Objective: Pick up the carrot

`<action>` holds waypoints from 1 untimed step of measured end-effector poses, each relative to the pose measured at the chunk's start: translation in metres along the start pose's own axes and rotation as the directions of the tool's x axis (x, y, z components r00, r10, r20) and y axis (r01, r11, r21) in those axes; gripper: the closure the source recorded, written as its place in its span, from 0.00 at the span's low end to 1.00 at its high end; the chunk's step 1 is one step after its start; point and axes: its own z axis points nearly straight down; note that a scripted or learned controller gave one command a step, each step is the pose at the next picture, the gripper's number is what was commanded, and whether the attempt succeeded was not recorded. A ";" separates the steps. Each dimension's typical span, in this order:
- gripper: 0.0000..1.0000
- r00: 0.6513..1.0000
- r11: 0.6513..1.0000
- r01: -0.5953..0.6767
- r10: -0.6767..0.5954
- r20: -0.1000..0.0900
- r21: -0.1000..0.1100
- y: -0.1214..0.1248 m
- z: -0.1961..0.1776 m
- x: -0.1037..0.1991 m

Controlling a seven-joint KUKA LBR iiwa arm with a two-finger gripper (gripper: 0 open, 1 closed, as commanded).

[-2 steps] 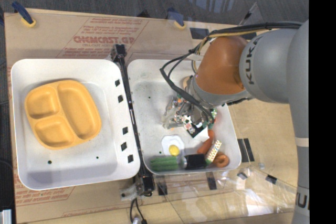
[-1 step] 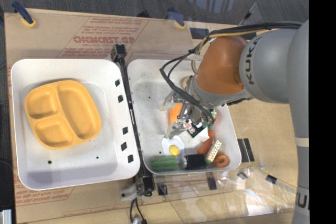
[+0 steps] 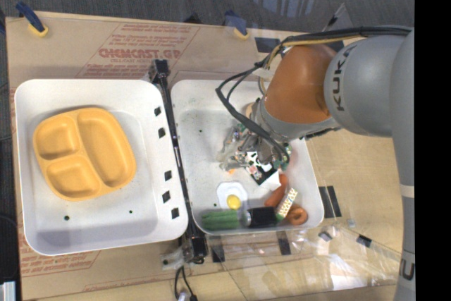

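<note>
1. In the left bin (image 3: 28, 222) lies a yellow divided plate (image 3: 83, 151).
2. The right bin (image 3: 190, 123) holds a fried egg (image 3: 232, 196) and a cucumber (image 3: 220, 220).
3. The pincer (image 3: 254, 155) hangs mid-bin.
4. Near right corner: the carrot (image 3: 282, 183), beside a donut (image 3: 298, 215).

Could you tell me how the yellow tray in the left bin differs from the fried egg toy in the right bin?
The yellow tray is far larger than the fried egg. The tray is one yellow-orange colour throughout and split into three compartments; the egg is white with a yellow yolk at its centre. The tray lies alone in the left bin; the egg lies among other toys near the right bin's front edge. Both lie flat.
</note>
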 end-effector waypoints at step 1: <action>0.00 1.000 1.000 0.001 -0.001 -0.001 0.000 0.000 0.000 0.000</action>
